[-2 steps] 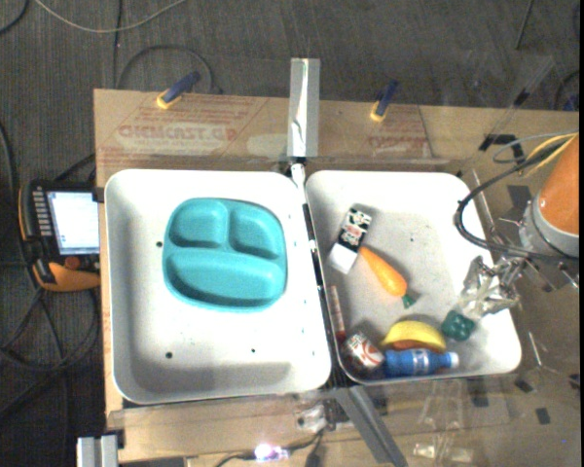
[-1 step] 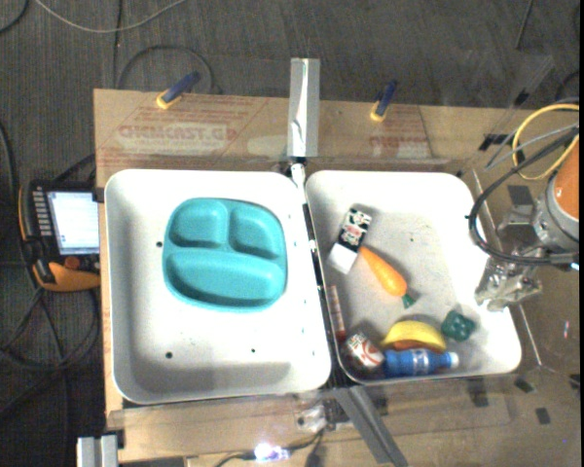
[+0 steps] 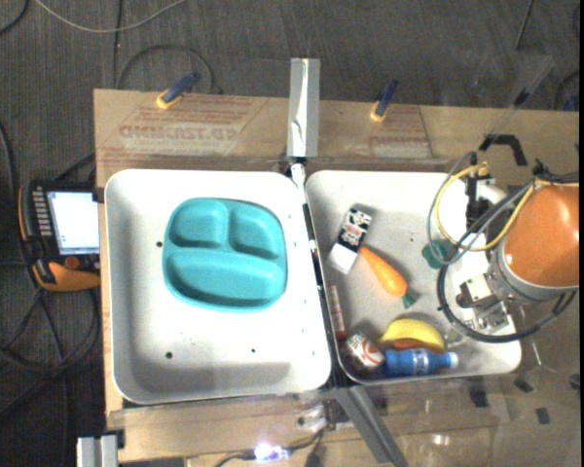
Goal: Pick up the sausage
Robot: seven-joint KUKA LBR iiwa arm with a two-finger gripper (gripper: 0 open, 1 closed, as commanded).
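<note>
Against the left wall of the right-hand shallow white bin (image 3: 487,185) lies a thin reddish-brown sausage (image 3: 337,309), lengthwise along the wall, its near end close to a red can (image 3: 362,351). Across the bin, well apart from it, the grey arm's gripper (image 3: 479,305) hangs over the right side; whether it is open or closed cannot be told. The sausage is probably light, smooth and slightly yielding, best pinched across its middle, though the wall crowds one side.
</note>
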